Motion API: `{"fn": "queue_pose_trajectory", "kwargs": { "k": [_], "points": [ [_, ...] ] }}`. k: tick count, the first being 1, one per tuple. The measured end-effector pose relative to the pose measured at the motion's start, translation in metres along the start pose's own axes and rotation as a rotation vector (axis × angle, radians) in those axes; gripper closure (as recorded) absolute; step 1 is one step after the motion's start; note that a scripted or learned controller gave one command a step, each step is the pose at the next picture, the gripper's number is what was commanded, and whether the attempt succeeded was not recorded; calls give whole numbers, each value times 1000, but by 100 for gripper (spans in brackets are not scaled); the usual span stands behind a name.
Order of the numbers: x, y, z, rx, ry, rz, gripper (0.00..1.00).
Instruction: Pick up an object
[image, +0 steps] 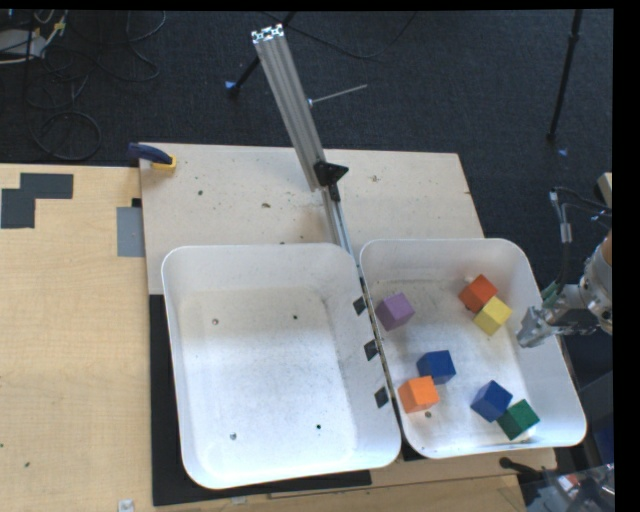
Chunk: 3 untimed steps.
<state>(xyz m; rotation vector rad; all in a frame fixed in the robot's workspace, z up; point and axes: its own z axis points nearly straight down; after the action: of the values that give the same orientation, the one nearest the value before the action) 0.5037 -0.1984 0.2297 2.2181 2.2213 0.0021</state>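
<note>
The gripper (535, 328) is grey metal, blocky, with pale silver faces and a green patch on top. Behind it, a rounded pale-grey wrist (606, 272).

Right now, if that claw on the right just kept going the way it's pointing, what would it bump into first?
The gripper sits at the right bin's right rim, pointing leftward into it. Going straight on, it would probably meet the yellow cube first, beside the red-orange cube. Its height is unclear, so it might pass above.
</note>
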Motion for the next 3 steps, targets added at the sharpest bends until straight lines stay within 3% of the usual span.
{"fn": "queue_pose_trajectory", "kwargs": {
  "k": [1, 3],
  "points": [
    [-1, 1, -34, 1, 0, 0, 100],
    [103, 7, -40, 6, 4, -3, 100]
  ]
}}
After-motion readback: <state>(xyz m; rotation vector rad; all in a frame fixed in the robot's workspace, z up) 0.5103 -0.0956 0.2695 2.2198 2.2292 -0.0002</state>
